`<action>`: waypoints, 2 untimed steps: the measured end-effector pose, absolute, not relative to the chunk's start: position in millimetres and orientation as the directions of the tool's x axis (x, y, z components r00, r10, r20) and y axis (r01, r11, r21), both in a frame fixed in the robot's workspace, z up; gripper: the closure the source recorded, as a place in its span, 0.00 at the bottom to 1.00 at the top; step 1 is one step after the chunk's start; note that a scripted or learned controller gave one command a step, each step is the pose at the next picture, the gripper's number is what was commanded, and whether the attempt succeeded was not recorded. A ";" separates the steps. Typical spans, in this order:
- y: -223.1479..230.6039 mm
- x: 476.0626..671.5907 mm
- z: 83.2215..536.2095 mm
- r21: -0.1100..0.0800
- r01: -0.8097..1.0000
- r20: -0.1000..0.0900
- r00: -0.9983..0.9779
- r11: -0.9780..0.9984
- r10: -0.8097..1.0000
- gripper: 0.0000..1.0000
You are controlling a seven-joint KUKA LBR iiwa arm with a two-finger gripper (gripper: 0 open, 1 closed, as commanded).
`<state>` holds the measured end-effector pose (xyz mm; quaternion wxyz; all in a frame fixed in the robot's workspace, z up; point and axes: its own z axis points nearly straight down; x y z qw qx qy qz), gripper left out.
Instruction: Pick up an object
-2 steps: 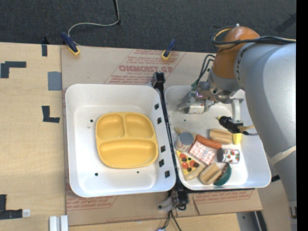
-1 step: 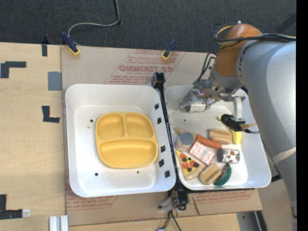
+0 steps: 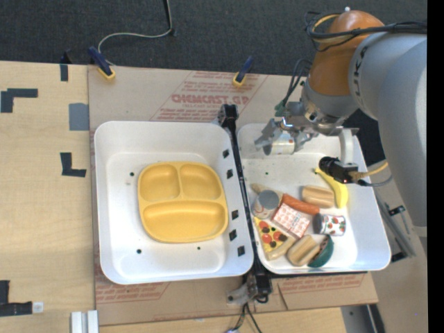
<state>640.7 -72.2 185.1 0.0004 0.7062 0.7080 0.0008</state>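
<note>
A yellow divided plate (image 3: 183,201) sits in the white left bin (image 3: 111,186); the white right bin (image 3: 368,248) holds a yellow banana (image 3: 336,182), an orange carrot (image 3: 300,204), a tan bread roll (image 3: 318,196), a red-and-white checked card (image 3: 291,220) and a pizza slice (image 3: 272,236) dotted red. The arm (image 3: 388,75) is grey with an orange band (image 3: 340,47), and the desk (image 3: 41,207) is pale wood with brown cardboard (image 3: 201,96) printed in red.

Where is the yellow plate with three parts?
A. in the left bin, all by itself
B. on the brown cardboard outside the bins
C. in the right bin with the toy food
A: the yellow plate lies in the left bin, while the banana and other toy food sit in the right bin.
</note>
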 end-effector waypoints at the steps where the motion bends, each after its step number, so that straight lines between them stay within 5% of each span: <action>1: -20.1 593.8 242.6 0.000 1.000 0.001 -0.003 0.003 1.000 1.00; 2: 20.9 557.4 254.7 -0.001 1.000 0.001 -0.003 0.003 1.000 1.00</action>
